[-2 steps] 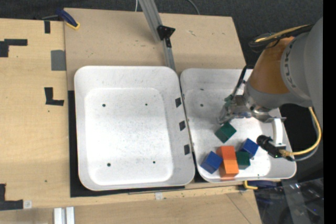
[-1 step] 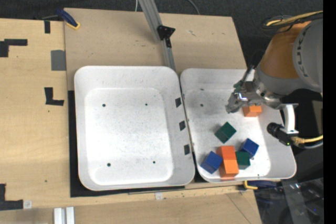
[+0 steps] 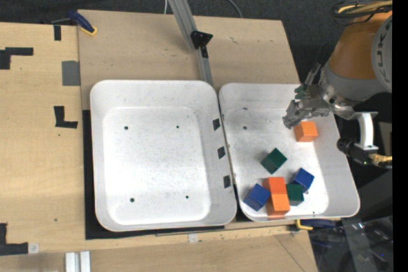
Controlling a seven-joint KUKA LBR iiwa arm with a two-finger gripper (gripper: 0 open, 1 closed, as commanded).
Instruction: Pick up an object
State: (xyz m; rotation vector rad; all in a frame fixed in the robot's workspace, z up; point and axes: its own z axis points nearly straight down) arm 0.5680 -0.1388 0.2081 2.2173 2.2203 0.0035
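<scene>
Your hand (image 3: 298, 113) sits in the right bin (image 3: 255, 105), at right of frame, touching the upper left of the orange cube (image 3: 306, 130). You cannot tell whether it grips. Off-centre as it looks, closing may nudge the cube aside instead.

Arm (image 3: 363, 54) was cut off at right frame edge, upper links out of view. Gripper (image 3: 298, 113) fingers too small and dark to tell apart. Orange block (image 3: 306, 130) partly covered by gripper at its top-left corner. Lower orange block (image 3: 278, 195) hid part of green block (image 3: 294, 193) beside it
</scene>
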